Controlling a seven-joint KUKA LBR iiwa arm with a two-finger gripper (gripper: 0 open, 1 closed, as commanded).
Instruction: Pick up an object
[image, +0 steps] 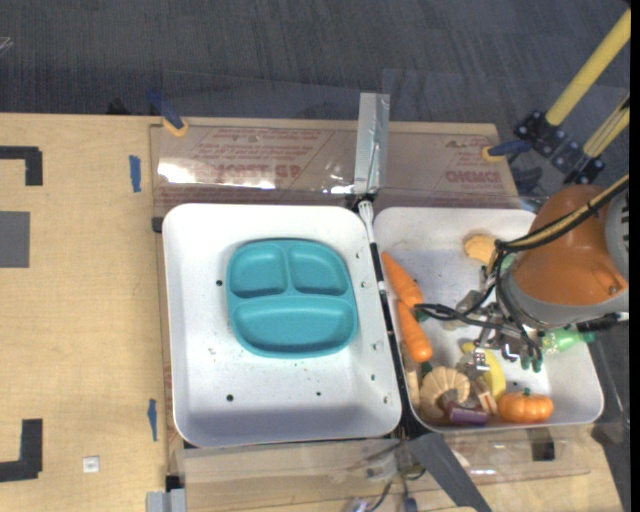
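Note:
My gripper (497, 345) hangs low in the right bin (440, 235), under the arm's orange band (570, 255). Just below it lies a small yellow piece (492, 372). Two orange carrots (404, 284) (414, 338) lie along the bin's left side. A tan round item (445, 384) and a purple piece (463, 412) rest near the front wall. An orange pumpkin-like toy (526, 407) sits at the front right. A pale tan item (480, 246) lies at the back. Nothing can be seen held.
The left bin (190, 330) holds a teal divided plate (291, 298). A green piece (566, 340) pokes out beside the wrist. Cables run around the gripper. Yellow poles (592, 66) stand at the back right.

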